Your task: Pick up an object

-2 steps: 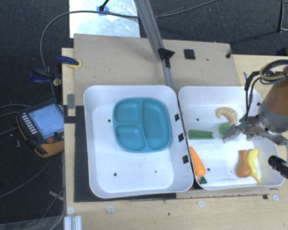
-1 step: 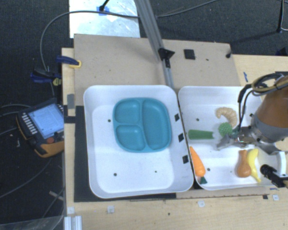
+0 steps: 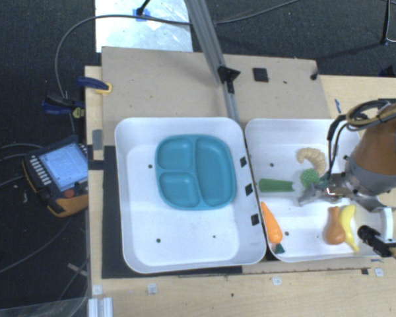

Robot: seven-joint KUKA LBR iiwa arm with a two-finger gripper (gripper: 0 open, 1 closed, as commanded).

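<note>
Pincer (image 3: 315, 191) low in the right bin (image 3: 277, 134), fingers spread, nothing pinched, beside the green broccoli piece (image 3: 309, 176). Best move: centre over it, drop straight, squeeze, steering clear of the croissant (image 3: 311, 156).

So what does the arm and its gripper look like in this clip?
The arm enters from the right with a broad orange band above a grey wrist section. Black cables loop over its top, one with a yellowish stretch. The gripper is slim grey metal. A white bracket with a black part sits at its lower side.
</note>
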